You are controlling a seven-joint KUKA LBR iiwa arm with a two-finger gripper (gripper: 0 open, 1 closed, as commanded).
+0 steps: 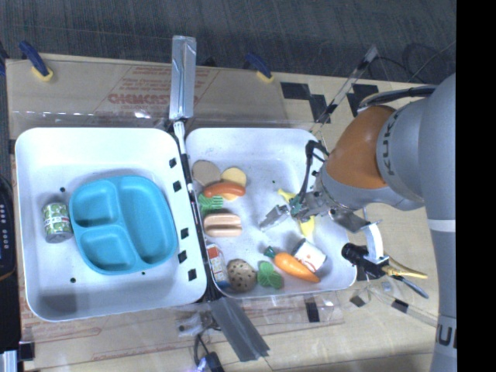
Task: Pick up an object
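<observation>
Here the claw (273, 217) hangs low in the right bin (256, 142); whether it grips anything, I cannot tell. Just beside it lies one yellow banana (304, 222), long axis running up and down the view. One carrot (293, 265) lies below, leafy end pointing left. One hot dog (222, 224) lies crosswise to the left. The left bin (93, 142) holds one blue tray (122, 223) and one can (56, 220).

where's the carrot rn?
The carrot lies in the right bin, near its front right corner, between the green toy on its left and a white box on its right.
</observation>
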